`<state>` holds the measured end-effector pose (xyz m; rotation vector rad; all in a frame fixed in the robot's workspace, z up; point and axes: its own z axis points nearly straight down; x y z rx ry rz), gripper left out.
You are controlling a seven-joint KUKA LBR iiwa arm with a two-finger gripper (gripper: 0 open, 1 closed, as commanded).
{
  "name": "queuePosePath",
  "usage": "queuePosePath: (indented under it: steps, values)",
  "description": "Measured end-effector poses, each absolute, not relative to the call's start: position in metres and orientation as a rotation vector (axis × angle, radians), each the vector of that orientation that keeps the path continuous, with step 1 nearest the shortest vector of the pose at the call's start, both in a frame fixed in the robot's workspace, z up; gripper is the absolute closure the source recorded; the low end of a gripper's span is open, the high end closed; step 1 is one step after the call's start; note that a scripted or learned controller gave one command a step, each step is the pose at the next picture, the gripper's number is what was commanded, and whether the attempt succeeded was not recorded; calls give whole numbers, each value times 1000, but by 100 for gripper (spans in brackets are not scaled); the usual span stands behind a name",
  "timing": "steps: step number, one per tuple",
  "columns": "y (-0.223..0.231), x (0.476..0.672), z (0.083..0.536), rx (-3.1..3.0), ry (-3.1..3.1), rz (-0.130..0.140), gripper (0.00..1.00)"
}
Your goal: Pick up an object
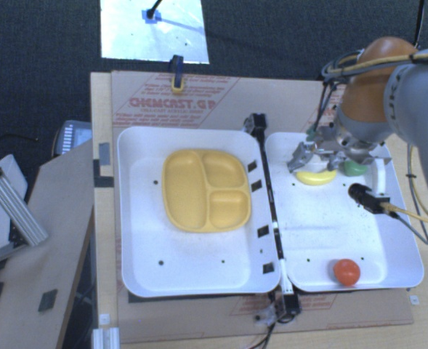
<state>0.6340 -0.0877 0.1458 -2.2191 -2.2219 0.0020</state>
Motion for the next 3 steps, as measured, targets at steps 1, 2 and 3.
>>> queuePosePath:
  steps: [1, 2, 3]
  values:
    - [-93, 630, 103, -2221, -2222, 1, 0]
    - [-94, 633, 118, -2228, -2228, -6, 100]
    - [-91, 633, 162, -2220, -2228, -5, 100]
